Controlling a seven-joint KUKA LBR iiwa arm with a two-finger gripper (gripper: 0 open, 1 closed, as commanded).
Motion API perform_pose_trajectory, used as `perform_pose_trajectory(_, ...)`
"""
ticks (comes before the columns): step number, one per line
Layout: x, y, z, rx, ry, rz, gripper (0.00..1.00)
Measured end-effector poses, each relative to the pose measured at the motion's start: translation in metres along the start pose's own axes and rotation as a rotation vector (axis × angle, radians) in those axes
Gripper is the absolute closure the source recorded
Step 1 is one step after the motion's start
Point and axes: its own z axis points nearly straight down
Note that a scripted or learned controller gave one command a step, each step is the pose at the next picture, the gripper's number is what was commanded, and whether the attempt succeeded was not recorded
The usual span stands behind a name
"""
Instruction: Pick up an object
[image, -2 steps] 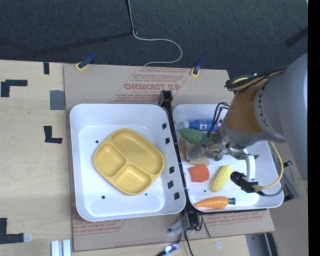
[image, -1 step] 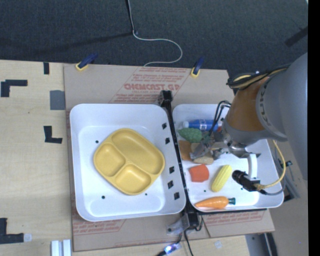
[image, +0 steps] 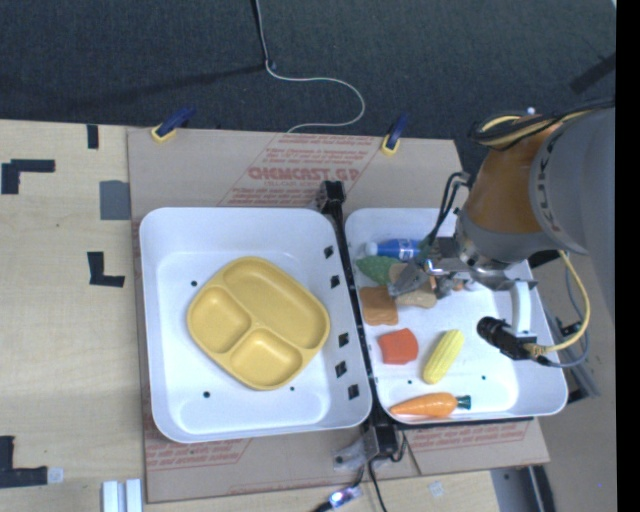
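Arm (image: 560, 190): cut off by the right edge; its bulk hides the right bin's (image: 520, 405) far right corner.
Hand (image: 428, 275): too dark and small against the arm to tell its tips apart.
Bottle (image: 392, 248): the end nearest the arm is hidden behind the hand.
Green thing (image: 378, 268): partly covered by the hand, kind unclear.
Cable (image: 300, 75): runs off the top edge.

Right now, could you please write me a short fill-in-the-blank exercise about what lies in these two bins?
1. The yellow divided plate lies in the ____ bin.
2. The corn cob lies just right of a ____ block.
3. Nearest the right bin's front edge lies an orange ____.
4. The gripper hangs over the ____ bin.

Missing words: left; red; carrot; right
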Motion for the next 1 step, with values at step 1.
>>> perform_pose_trajectory(1,0.0029,0.0058,-0.0617,0.000,0.000,0.000,1.00)
